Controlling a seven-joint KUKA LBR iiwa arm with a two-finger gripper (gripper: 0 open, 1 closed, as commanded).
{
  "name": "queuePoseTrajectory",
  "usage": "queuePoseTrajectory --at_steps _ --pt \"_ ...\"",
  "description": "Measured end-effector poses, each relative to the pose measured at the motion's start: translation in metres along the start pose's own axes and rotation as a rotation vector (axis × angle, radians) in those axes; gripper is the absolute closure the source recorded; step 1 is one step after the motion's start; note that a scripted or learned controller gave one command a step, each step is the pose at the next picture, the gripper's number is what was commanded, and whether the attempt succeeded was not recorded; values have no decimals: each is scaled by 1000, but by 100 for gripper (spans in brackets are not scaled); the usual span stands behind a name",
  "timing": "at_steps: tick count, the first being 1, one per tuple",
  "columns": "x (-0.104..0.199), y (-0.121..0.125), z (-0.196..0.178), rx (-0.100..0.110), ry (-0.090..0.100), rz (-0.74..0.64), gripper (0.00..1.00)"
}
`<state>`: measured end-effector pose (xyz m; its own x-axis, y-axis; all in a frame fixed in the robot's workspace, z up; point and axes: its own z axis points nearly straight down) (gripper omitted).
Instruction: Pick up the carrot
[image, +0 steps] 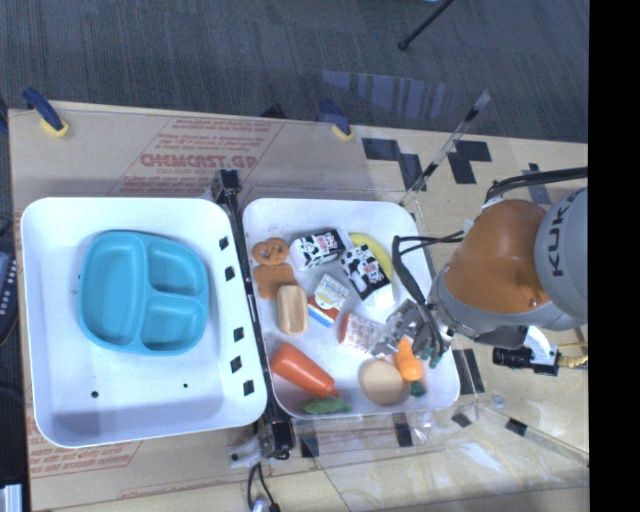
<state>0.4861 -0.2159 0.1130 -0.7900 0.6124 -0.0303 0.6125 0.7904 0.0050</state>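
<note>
A small orange carrot (409, 364) with a green tip pointing down sits at the front right of the right bin (330, 212). Its upper end is between the fingers of my gripper (412, 342). The gripper reaches in from the right and is shut on the carrot, beside a beige egg (379, 382). The grey wrist and the orange band (495, 262) hang over the bin's right rim and hide that wall.
The right bin also holds a larger orange-red cone-shaped toy (300, 368), a green piece (322, 405), a bread loaf (291, 308), a pretzel (268, 252), two cow-print cartons (318, 247), a banana (372, 250) and wrapped packets (358, 330). The left bin (120, 410) holds a blue divided tray (143, 291).
</note>
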Motion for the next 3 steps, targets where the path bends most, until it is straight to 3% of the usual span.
queuePoseTrajectory --at_steps 1,2,3 --pt "42 49 -38 5 29 83 100" --pt "10 -1 0 2 32 -254 100" --pt "-27 26 -89 1 19 -177 100"
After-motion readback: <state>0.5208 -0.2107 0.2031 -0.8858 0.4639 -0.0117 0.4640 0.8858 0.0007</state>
